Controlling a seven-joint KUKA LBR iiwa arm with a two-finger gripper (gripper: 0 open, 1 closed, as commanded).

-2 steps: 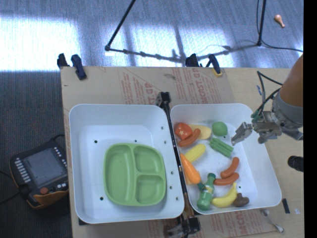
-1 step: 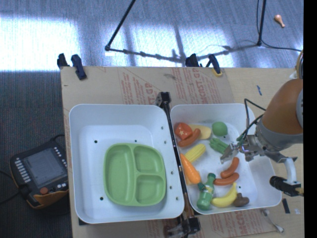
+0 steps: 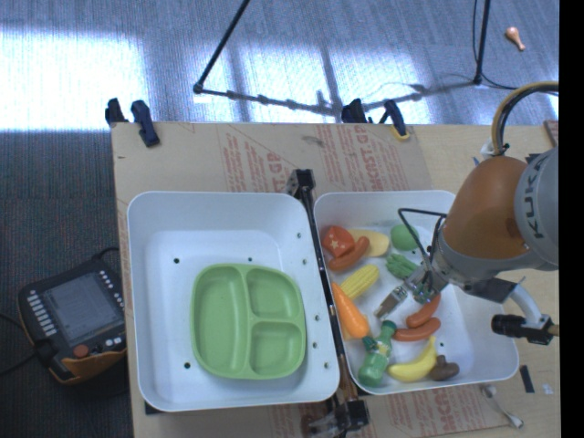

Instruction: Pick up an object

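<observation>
Lowest in frame, a banana [image 3: 412,365] lies in the right bin [image 3: 505,359], lower right, among two sausages, a carrot, a corn cob and a green bottle. Hovering mid-bin, the gripper [image 3: 396,300] has fingers apart, holding nothing: reaching stage. Next, descend and close. Left bin [image 3: 146,245]: one green tray [image 3: 247,321].

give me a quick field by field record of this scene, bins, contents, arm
left bin: holds a green divided plate
right bin: holds toy food
toy food seen: tomato, corn, carrot, banana, green bottle, two sausages
gripper: low over the right bin, between the corn and the sausages
held object: none visible between the fingers
arm: reaches in from the right
beside bench: control pendant on the floor
</observation>
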